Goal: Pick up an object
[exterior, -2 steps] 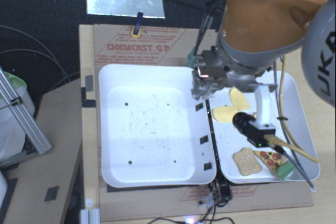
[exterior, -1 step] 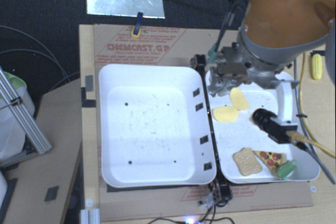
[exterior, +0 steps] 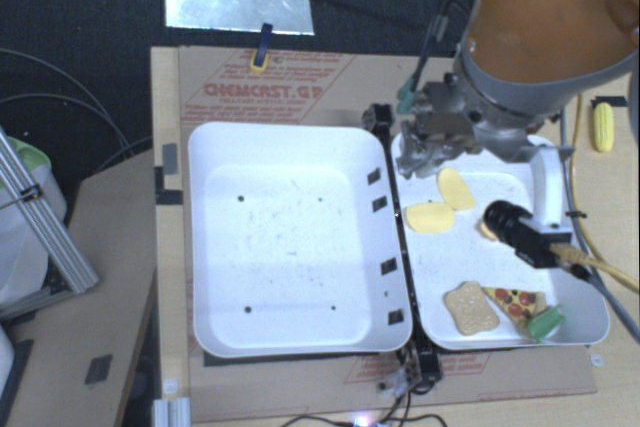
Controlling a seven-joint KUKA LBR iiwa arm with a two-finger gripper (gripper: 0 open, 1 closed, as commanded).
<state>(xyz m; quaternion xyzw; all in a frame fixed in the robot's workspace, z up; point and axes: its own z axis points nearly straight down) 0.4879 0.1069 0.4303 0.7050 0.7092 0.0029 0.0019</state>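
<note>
The right bin [exterior: 440, 260] holds two pale yellow chip-like pieces [exterior: 430, 217] [exterior: 456, 189], a tan bread slice [exterior: 470, 307], a pizza slice [exterior: 516, 300] and a green piece [exterior: 546, 323] at its front right corner. My gripper [exterior: 415, 160] hangs over the far left corner of the right bin, just behind the yellow pieces. Nothing shows between its fingers, and I cannot make out whether they are open or shut.
The left bin [exterior: 285, 235] lies beside the right one, with a row of black clips [exterior: 385, 235] along the shared wall. A yellow corn-like item [exterior: 602, 127] sits outside the bins at the far right. The bulky arm covers the right bin's far part.
</note>
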